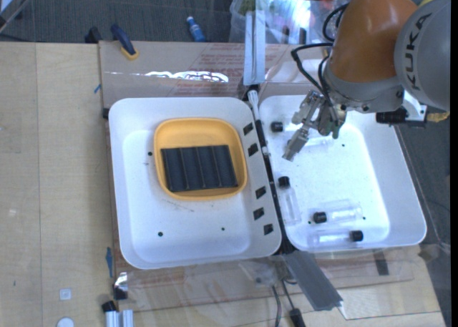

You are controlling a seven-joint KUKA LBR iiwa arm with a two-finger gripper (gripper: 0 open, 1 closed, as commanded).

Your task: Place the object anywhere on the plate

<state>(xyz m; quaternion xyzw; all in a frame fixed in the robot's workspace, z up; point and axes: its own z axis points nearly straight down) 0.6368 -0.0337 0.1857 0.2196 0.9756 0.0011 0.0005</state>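
My claw [304,131] hangs over the upper left part of the right bin [401,204], metal fingers spread apart, pointing down and left. Nothing sits between them. One grey finger tip is low near the bin floor, the other higher up by the wrist. My arm [372,39] comes in from the right, smooth orange dome over a grey housing, black cables looped beside it.

Right bin: glossy white plastic, shallow, rounded corners. In its lower part lie clear plastic vials with black caps: one vial [336,215] lying flat, a second vial [336,236] just below it near the front wall. A third clear tube [288,200] lies along the left wall, black cap at its top end. A small black cap [277,127] sits alone near the upper left corner, left of my claw.

Left bin [136,240]: same white plastic. The plate [166,139] is yellow-orange, squarish with rounded corners, raised rim, matte. On it rests a dark ribbed rectangular block [199,168], flat, with parallel grooves, covering the plate's lower middle.

Black clips run down the divider between the bins. The table [50,175] is pale wood grain.
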